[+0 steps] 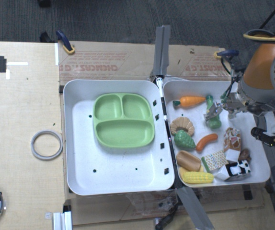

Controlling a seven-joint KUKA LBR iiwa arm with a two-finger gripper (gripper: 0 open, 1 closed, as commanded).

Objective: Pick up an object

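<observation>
The left bin [75,143] holds a green tray [124,120]. The right bin [257,176] holds toy food: a carrot [192,101], sausage [206,141] and corn [197,178]. The gripper [215,110] hangs over a green toy [214,122]; its grip state cannot be told.

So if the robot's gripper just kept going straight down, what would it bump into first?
Probably the small green toy in the right bin. The gripper sits right over it, next to the carrot, though one slanted view leaves depth unsure.
</observation>
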